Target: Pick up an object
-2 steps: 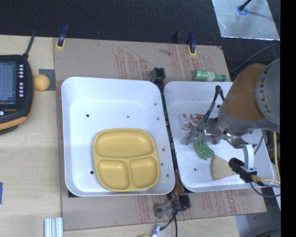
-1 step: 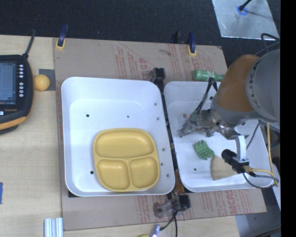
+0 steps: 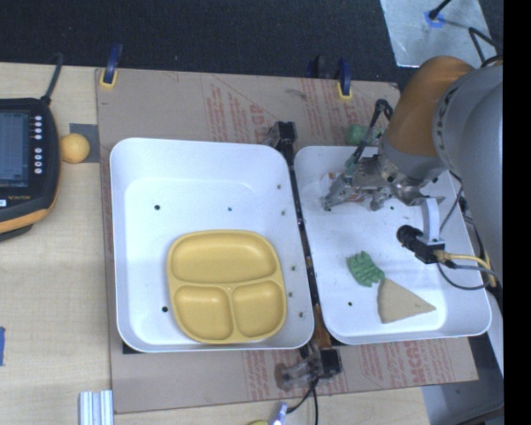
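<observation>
The right bin (image 3: 336, 312) holds a knobbly green object (image 3: 365, 268) and, just below and to its right, a tan wedge (image 3: 402, 304). My gripper (image 3: 350, 189) hangs low over the far part of this bin, up and a little left of the green object. I see nothing held in it. In the left bin (image 3: 150, 193) a yellow divided plate (image 3: 226, 283) lies flat in the near half.
A teach pendant (image 3: 13, 166) and an orange ball (image 3: 73, 147) sit on the bench left of the bins. Blue clamps (image 3: 111, 65) pin the cardboard at its far edge. A small green piece (image 3: 357, 135) sits just beyond the right bin's far rim.
</observation>
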